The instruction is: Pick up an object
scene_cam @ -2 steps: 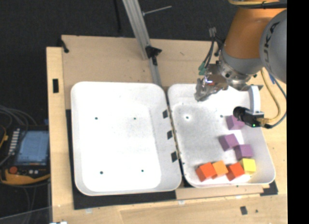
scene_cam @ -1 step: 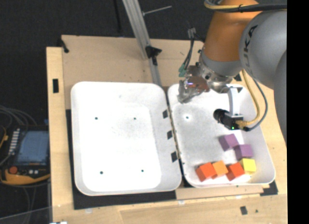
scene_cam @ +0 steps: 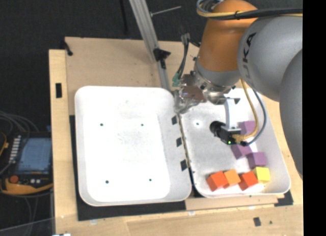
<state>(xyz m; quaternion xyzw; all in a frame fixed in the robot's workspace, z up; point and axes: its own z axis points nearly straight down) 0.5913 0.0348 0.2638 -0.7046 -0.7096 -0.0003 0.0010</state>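
Observation:
In the right bin (scene_cam: 201, 148), several small blocks lie along the near and right side. Two orange blocks (scene_cam: 218, 180) (scene_cam: 232, 176) and a red-orange block (scene_cam: 248, 180) sit in a row by the front rim, with a yellow block (scene_cam: 262, 173) beside them. Purple blocks (scene_cam: 247, 127) (scene_cam: 241, 150) (scene_cam: 258, 158) lie further back at the right. My gripper (scene_cam: 184, 97) hangs over the bin's far left corner, close to the divide between the bins and well away from the blocks. The wrist hides its tip.
The left bin (scene_cam: 122, 143) lies beside the right one. A slanted metal rail (scene_cam: 145, 26) comes down from the top to the bins' far edge. Black cabling with a green light (scene_cam: 224, 130) hangs from the wrist over the right bin. A blue-screened device (scene_cam: 30, 158) sits off the bench at left.

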